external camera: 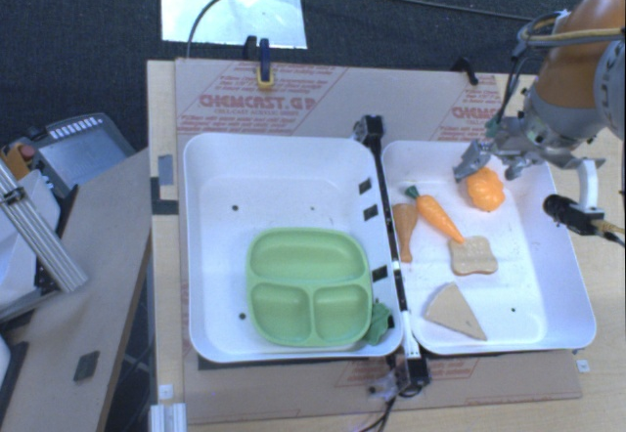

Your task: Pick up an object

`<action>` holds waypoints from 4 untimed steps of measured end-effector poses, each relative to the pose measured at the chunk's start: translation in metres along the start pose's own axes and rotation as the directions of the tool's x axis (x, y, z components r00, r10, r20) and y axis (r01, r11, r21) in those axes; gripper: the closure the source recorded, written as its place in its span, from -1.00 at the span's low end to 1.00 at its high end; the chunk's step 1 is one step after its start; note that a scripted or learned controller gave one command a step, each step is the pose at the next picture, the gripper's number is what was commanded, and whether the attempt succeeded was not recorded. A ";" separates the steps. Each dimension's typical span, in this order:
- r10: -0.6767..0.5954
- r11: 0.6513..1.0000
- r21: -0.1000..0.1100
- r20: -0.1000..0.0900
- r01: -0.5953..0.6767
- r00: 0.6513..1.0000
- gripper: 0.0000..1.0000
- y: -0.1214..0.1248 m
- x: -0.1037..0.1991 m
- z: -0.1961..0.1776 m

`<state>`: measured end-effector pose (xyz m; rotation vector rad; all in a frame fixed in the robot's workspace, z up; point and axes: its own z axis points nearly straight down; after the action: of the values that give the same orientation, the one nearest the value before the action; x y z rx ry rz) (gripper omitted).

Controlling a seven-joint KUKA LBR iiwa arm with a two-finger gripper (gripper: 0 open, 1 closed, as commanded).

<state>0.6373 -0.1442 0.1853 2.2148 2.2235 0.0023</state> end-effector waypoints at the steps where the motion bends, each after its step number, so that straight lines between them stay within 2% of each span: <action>1: -0.001 1.000 0.002 -0.001 0.001 1.000 -1.00 -0.005 0.008 0.052; 2: -0.001 1.000 0.001 -0.001 0.001 1.000 1.00 -0.004 0.008 0.041; 3: -0.001 1.000 0.001 -0.001 0.001 1.000 1.00 -0.001 0.010 -0.001; 4: -0.001 1.000 0.001 -0.001 0.001 1.000 1.00 -0.001 0.010 -0.018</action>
<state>0.6366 -0.1342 0.2037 2.2144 2.2260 0.0026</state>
